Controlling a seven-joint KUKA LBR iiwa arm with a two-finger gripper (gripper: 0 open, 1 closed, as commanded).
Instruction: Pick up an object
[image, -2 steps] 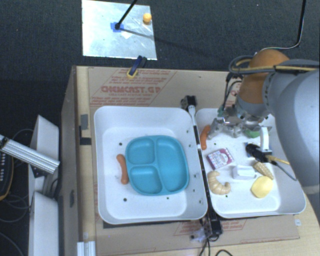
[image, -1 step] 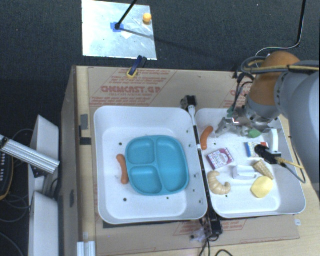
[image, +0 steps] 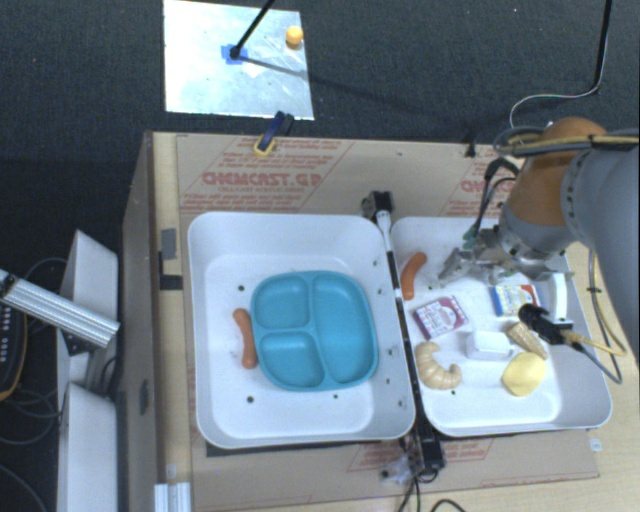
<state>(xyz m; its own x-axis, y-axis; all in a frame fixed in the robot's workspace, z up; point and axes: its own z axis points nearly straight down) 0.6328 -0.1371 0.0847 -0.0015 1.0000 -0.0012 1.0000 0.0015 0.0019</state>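
spread metal gripper hangs empty over the smooth white bin, near a curved croissant

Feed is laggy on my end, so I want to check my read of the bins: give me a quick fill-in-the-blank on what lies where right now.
1. The blue divided tray sits in the ____ bin.
2. The sausage in that bin lies just ____ of the tray.
3. The croissant lies in the ____ bin.
4. The gripper hovers over the ____ bin, near the other sausage.

Missing words: left; left; right; right
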